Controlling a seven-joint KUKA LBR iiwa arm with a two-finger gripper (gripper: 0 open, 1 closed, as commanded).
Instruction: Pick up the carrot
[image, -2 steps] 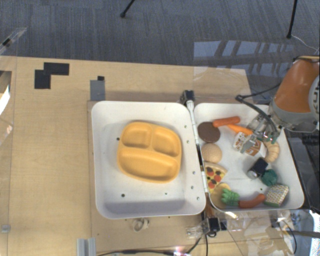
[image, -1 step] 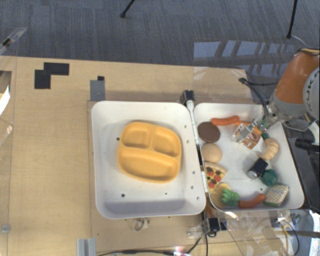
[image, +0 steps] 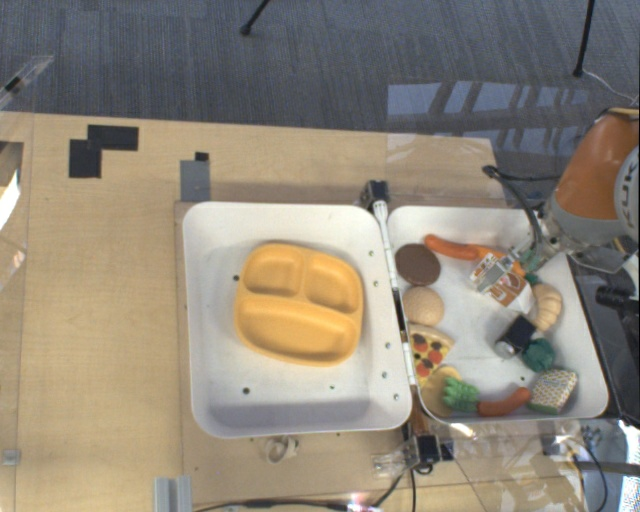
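Camera view shows the claw (image: 527, 250) low over the right bin (image: 590, 330), near this bin's 1 o'clock corner. It is small and partly hidden under the wrist, so I cannot tell if it is open or closed, and I see no thing held in it. Its tip is just beside a small orange and white carton (image: 498, 277), which lies at about 8 o'clock from it; if they touch, I cannot tell.

The arm (image: 600, 175) comes in from 3 o'clock. Its orange band stands above the bin's far right corner, and the wrist leans down toward 8 o'clock.

The carrot (image: 455, 248) lies on the bin floor at 9 o'clock from the claw, near it but apart. It is long and orange, and its right end almost reaches the carton.

Further out in the same bin are a brown disc (image: 417, 264), a black block (image: 516, 334) and a pizza slice (image: 431, 350). In the left bin (image: 215, 330) rests a yellow divided plate (image: 300, 303).
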